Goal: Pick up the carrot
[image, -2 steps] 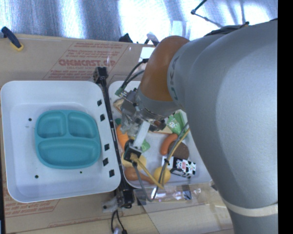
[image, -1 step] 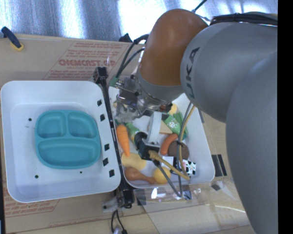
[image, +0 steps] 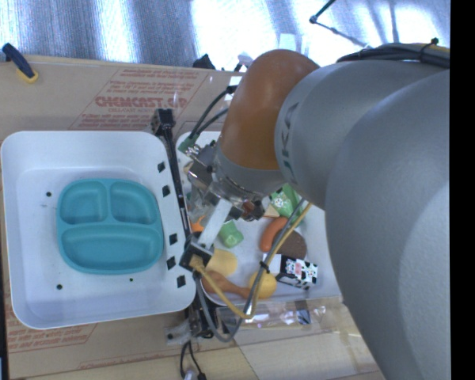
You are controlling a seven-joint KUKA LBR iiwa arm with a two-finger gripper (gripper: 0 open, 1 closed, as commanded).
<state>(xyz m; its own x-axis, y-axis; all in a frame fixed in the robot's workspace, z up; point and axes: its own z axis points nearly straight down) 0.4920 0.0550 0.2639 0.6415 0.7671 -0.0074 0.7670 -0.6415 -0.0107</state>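
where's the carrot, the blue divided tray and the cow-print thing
carrot (image: 273,232), camera view, middle of its orange body
blue divided tray (image: 108,225), camera view, central ridge between compartments
cow-print thing (image: 299,271), camera view, its black-and-white spotted side

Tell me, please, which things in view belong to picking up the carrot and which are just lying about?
For the job:
- small orange plastic carrot
- right-hand shallow white bin

Lying about:
- teal divided plastic plate
- small green block
- black-and-white cow-patterned toy
- yellow rounded toy

Two white bins (image: 16,236) sit on the desk. The left bin holds one teal tray (image: 108,225) with three compartments. The right bin (image: 329,290) shows one carrot (image: 272,231), one green block (image: 230,233), one yellow piece (image: 221,261) and one cow-print carton (image: 299,271).
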